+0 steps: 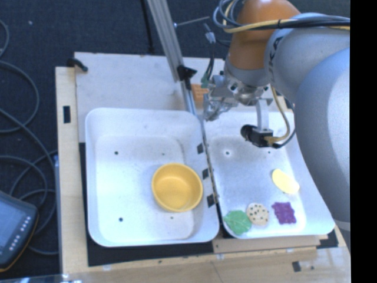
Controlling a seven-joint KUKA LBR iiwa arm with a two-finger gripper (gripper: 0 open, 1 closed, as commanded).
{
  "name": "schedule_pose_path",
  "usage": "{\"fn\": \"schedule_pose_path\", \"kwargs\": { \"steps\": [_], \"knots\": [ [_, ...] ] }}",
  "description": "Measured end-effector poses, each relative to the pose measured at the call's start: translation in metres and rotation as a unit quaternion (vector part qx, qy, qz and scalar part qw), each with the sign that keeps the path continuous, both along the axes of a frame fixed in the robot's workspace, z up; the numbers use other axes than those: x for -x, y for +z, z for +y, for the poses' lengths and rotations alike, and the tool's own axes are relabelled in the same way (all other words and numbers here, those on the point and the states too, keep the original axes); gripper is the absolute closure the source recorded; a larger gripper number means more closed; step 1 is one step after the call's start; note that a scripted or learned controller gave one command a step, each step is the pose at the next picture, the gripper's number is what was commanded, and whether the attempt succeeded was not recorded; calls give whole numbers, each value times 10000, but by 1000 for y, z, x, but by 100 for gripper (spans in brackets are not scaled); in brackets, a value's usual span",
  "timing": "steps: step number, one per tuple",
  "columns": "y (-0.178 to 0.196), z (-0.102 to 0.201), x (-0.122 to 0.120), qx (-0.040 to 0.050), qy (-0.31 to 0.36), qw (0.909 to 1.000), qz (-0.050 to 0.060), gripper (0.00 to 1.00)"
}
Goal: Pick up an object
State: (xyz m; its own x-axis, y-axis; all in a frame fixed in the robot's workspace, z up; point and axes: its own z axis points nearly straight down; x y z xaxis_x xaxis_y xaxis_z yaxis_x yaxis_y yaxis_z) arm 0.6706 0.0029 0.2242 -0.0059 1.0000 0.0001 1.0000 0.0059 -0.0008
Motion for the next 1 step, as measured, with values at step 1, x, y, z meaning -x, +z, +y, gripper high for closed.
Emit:
{"fn": "schedule_pose_path", "kwargs": {
  "steps": [1],
  "knots": [
    [13, 51, 2, -10, 9, 10000, -15, 100]
  ]
}}
